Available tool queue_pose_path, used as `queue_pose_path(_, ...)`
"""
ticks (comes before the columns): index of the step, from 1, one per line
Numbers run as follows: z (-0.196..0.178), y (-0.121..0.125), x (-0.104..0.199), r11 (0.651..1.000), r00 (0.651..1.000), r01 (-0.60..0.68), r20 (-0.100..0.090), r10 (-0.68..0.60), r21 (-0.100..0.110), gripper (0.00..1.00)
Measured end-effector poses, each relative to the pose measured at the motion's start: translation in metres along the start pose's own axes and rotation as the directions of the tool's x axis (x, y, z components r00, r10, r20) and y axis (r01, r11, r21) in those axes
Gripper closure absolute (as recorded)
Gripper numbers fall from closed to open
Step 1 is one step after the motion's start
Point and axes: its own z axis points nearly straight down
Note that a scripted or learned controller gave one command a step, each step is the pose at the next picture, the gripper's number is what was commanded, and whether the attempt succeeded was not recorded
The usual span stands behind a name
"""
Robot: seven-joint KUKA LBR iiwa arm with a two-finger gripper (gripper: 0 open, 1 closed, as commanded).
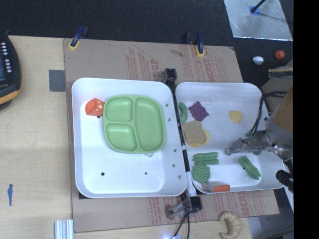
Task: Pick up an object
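1. Hanging low over the right bin [219, 87], gripper [233, 148] reaching in from the right; impossible to tell whether clenched or released.
2. Lying just beside it, toward the bin's near wall: one green pod [249, 167], long axis slanting toward the near right corner.
3. Sharing that bin: one yellow piece [236, 116], one purple piece [198, 110], one orange block [219, 187]; sitting in the left bin [89, 178], one green plate [134, 123].

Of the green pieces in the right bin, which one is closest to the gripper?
The slanted green piece just below the gripper; the other green pieces lie farther left.
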Motion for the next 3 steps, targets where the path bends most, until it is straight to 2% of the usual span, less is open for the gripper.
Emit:
queue_pose_path(1, -0.139, 0.063, 0.001, 1.0, 1.0, 0.005, 0.008, -0.005, -0.026, 0.0)
queue_pose_path(2, -0.024, 0.129, 0.039, 1.0, 1.0, 0.009, 0.001, -0.009, -0.008, 0.0)
queue_pose_path(3, -0.115, 0.12, 0.09, 1.0, 1.0, 0.007, 0.002, -0.007, -0.018, 0.0)
